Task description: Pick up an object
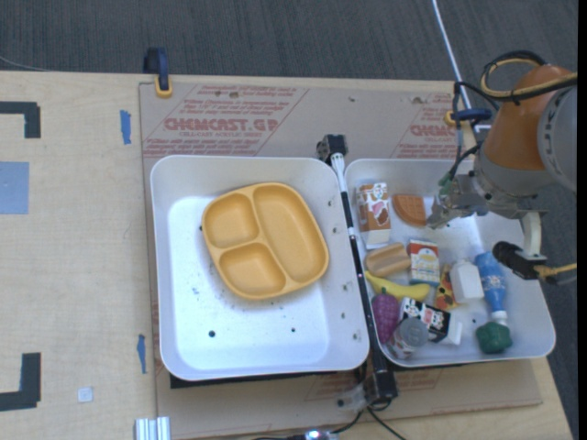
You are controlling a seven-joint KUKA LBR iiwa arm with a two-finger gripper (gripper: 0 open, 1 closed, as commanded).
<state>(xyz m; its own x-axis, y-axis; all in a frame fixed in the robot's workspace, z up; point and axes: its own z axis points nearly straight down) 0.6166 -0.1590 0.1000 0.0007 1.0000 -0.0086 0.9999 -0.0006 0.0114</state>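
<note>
We note the right bin crowded with small items: a brown-labelled carton, a hot dog, a banana, a blue bottle and a green lump.

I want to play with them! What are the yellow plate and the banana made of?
The yellow divided plate looks like smooth matte plastic: one even colour, with moulded rounded compartments. The banana in the right bin is probably a plastic toy, since its yellow looks uniform and slightly glossy, but it is too small to be sure.
</note>
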